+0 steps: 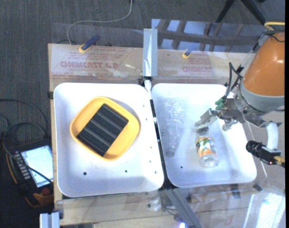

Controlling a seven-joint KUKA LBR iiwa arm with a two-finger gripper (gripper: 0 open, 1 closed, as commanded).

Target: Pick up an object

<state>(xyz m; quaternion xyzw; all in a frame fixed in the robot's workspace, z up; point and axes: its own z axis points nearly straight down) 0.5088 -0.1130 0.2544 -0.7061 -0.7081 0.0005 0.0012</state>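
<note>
A small clear bottle with an orange label [206, 148] lies in the right bin [239, 170], near its front. A clear, crumpled plastic bottle [172, 122] lies along that bin's left side. In the left bin [68, 175] a yellow dish holding a black ridged block [104, 127] rests at the centre. My gripper [216, 123] hangs over the right bin just behind the small bottle, open, with one finger [205, 119] stretched left and the other [229, 124] to the right. Nothing sits between them.
The arm's orange band [265, 65] and grey wrist reach in over the right bin's far right corner. A metal divider post [149, 51] stands behind the seam between the bins. Cables and a small device [33, 163] lie on the floor to the left.
</note>
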